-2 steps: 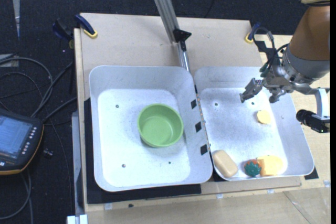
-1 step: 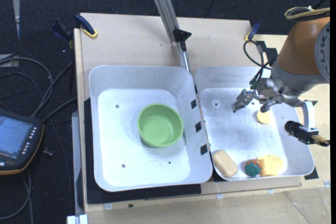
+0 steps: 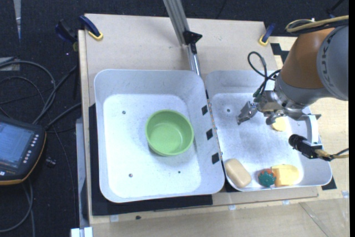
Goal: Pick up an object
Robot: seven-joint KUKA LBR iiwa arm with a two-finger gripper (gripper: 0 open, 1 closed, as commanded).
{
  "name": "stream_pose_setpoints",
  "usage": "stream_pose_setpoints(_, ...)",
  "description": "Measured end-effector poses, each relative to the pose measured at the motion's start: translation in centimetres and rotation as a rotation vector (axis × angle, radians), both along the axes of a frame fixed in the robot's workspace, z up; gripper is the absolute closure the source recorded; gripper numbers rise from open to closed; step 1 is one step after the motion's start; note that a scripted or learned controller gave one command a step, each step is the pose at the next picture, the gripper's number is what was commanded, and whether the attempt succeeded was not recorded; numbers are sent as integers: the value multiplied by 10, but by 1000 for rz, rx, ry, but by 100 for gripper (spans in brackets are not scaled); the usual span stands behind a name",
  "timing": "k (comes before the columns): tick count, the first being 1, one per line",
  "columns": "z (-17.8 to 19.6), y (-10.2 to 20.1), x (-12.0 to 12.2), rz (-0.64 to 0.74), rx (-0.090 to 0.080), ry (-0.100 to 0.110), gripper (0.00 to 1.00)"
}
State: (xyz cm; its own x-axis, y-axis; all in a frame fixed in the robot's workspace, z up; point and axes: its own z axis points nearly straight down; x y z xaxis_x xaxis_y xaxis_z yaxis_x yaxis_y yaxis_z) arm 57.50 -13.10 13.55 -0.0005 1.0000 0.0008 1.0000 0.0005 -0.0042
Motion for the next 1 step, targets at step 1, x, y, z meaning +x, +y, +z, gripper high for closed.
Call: stream_pose_setpoints(1, 12, -1, 1, 0, -1, -4, 100)
